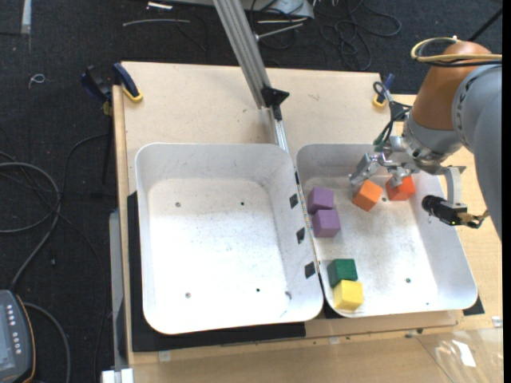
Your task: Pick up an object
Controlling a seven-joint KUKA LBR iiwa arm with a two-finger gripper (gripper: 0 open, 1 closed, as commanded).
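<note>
In the right bin (415, 282) lie several blocks. An orange block (367, 195) and a red-orange block (401, 187) sit close together at the bin's far side. My gripper (377, 168) hangs directly over these two, its tip just above the orange block. Whether it touches either one is unclear from this angle. Two purple blocks (322, 198) (326, 223) rest against the bin's left wall. A green block (343, 270) and a yellow block (348, 294) sit side by side at the near left corner.
The left bin (160, 166) stands beside the right one, their walls meeting at a ridge with black clips (302, 234). A slanted metal rail (243, 42) runs down to the bins' far edge. A black cable end (447, 210) hangs off the arm over the right wall.
</note>
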